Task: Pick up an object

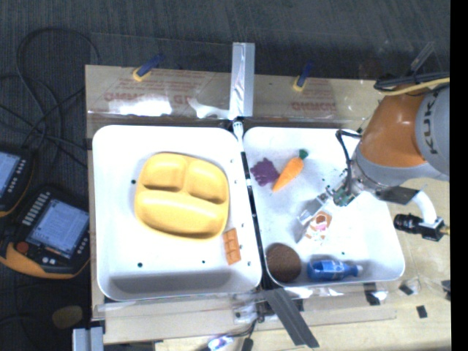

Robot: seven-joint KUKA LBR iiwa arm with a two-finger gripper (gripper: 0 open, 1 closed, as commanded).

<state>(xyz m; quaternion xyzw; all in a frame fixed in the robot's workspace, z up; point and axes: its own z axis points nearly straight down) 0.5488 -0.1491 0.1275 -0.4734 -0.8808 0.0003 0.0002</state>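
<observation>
Two white bins sit before you on the tabletop (99, 93); in the right bin (380, 229) your hand (313, 214) hangs with fingers parted narrowly, holding nothing, just above a small pink-and-white object (319, 226), with the carrot (288, 172) further back

The arm (409, 141) is cut off by the right edge, so its base is out of sight. The gripper (313, 214) is too blurred to judge (a pale smear over the right bin's (387, 265) middle), and it partly covers a small white and red thing (319, 226) too small to identify.
</observation>
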